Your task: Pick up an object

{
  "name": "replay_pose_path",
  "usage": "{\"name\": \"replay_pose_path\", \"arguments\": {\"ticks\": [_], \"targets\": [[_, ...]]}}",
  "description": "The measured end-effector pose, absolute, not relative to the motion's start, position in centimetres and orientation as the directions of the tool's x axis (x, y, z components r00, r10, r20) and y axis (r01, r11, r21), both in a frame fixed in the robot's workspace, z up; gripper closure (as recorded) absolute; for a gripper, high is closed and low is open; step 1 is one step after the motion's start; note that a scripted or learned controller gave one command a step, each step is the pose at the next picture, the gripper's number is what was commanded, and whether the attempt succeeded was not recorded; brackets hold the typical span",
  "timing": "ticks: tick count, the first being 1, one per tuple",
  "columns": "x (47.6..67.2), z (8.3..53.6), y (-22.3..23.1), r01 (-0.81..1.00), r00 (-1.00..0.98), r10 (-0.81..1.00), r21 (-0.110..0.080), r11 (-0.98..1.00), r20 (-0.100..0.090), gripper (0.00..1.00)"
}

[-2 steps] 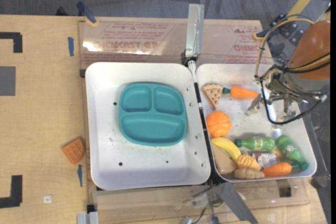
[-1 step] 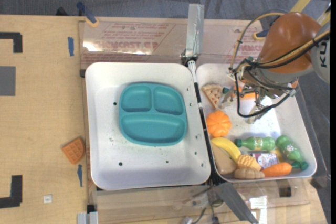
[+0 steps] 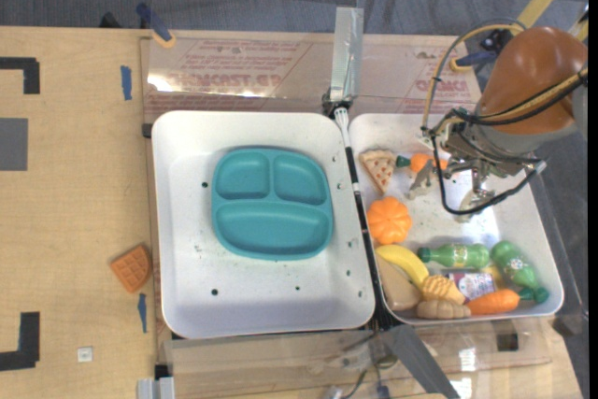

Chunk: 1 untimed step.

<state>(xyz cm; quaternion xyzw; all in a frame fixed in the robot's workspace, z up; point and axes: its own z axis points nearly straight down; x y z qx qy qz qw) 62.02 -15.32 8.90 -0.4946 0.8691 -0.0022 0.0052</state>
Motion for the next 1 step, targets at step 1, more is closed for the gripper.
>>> {"name": "replay_pose_path", "arguments": {"ticks": [1], "targets": [[60.75,8.97,-9.82,-0.756,-0.654,-0.757,-0.008,0.654,-0.009,0.00]]}}
